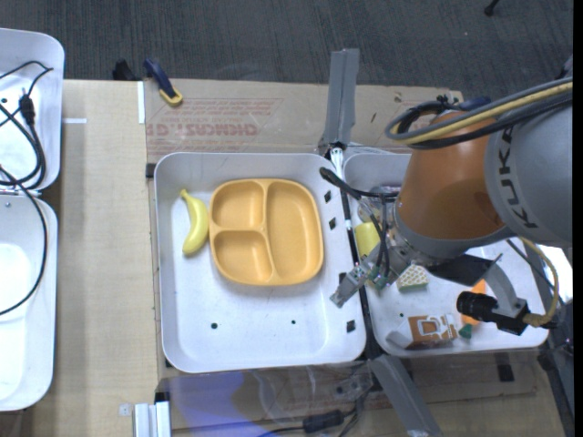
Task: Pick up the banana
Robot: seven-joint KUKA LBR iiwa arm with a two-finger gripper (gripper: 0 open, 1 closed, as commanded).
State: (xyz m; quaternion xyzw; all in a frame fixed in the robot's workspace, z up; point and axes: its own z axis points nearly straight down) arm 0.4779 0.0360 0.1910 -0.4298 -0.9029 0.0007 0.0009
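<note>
The banana (193, 224) lies in the left bin (182, 335), touching the left edge of the yellow divided plate (267, 230). It looks light, curved and easily bruised, so a gentle pinch across its thick middle seems best. Right of the plate, over the divide between the bins, hangs the gripper (353, 285); whether its jaws are spread or pressed together I cannot tell.

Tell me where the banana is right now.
In the camera view the banana lies in the left white bin, near that bin's left wall, right beside the left edge of the yellow divided plate.
</note>
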